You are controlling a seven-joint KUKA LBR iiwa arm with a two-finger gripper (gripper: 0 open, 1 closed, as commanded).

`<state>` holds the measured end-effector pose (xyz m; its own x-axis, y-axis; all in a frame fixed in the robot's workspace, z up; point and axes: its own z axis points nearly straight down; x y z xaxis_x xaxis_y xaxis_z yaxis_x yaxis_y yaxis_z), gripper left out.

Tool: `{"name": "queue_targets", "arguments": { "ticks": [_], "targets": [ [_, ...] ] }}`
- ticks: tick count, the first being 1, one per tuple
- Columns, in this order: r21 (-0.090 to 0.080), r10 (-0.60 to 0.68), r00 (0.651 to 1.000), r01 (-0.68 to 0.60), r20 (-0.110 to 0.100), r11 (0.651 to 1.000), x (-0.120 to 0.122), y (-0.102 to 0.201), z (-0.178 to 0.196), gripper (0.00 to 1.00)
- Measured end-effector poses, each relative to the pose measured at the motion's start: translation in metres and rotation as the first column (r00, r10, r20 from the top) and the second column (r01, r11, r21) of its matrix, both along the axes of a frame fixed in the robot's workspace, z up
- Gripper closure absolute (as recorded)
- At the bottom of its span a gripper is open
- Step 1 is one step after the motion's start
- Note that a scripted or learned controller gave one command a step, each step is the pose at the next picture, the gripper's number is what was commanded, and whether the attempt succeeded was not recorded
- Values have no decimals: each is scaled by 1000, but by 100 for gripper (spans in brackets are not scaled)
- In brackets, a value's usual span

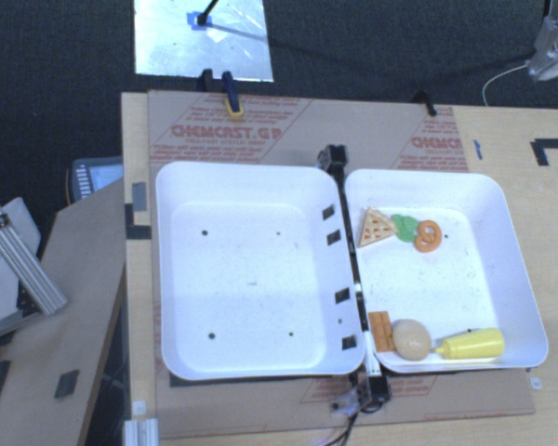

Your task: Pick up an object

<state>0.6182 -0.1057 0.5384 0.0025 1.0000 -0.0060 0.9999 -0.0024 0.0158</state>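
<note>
Hand (555, 46) sits at the upper right edge of the view, pale grey, over dark floor beyond the tabletop (93, 249); partly cut off by the frame, so whether it is open or closed cannot be told; nothing seen in its hold; well apart from both bins.

Right bin (418, 177) holds all the loose objects; far half: tan waffle-patterned wedge (377, 228) near the dividing wall, green piece (406, 226) just beside it, orange pretzel-shaped ring (428, 236) touching the green piece on its right; near edge: small orange block (381, 331) in the near left corner, beige rounded lump (411, 339) touching it, yellow bottle (471, 344) lying on its side just right of the lump.

Left bin (246, 170) lies edge to edge with the right bin; black clips (334, 238) spaced along the shared wall.

Both bins rest on a brown cardboard sheet (288, 124) with red lettering; yellow-and-blue clamp (231, 96) on its far edge; shiny metal plate (203, 26) on the dark floor beyond; aluminium rail (19, 254) slanting at the left.
</note>
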Motion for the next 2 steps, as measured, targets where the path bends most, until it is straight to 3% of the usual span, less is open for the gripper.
{"name": "queue_targets", "arguments": {
  "ticks": [1,2],
  "targets": [
    [8,11,1000,-11,-19,1000,-6,68,-77,100],
    [10,17,1000,-17,-5,1000,-36,162,2,100]
  ]
}}
